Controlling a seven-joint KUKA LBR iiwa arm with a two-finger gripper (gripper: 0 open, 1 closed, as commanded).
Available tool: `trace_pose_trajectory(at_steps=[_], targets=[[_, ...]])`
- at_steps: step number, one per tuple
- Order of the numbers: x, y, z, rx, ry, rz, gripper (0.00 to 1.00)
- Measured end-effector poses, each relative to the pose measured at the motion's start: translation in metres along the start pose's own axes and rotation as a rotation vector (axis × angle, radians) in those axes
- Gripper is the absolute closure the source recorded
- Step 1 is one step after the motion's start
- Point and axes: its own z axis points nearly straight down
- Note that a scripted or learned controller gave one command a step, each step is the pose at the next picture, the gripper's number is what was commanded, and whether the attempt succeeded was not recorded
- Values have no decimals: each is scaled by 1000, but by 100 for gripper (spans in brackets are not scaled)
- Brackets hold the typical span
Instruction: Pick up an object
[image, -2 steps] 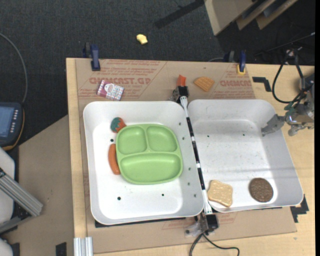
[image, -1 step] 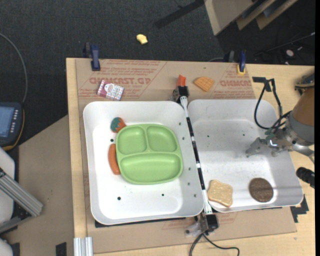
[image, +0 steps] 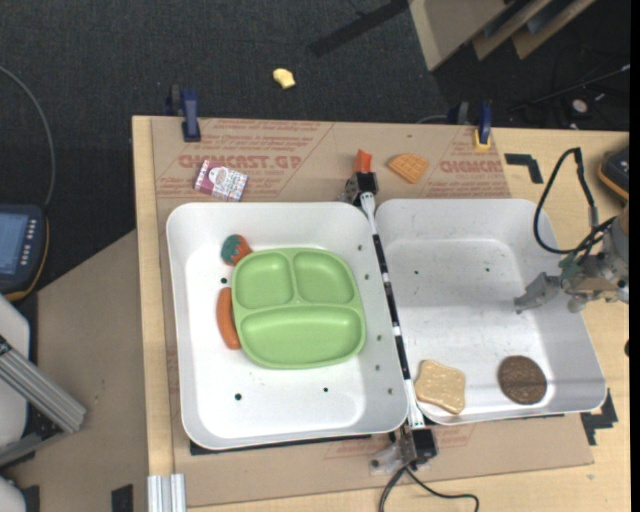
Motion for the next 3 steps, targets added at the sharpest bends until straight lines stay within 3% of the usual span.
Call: trace_pose_trajectory(at_steps=[1,2,3], targets=[[24,-42,81,10,6,0,0],[4,16,80,4,8,-5,0],[-2,-39,15,2,2,2,0]])
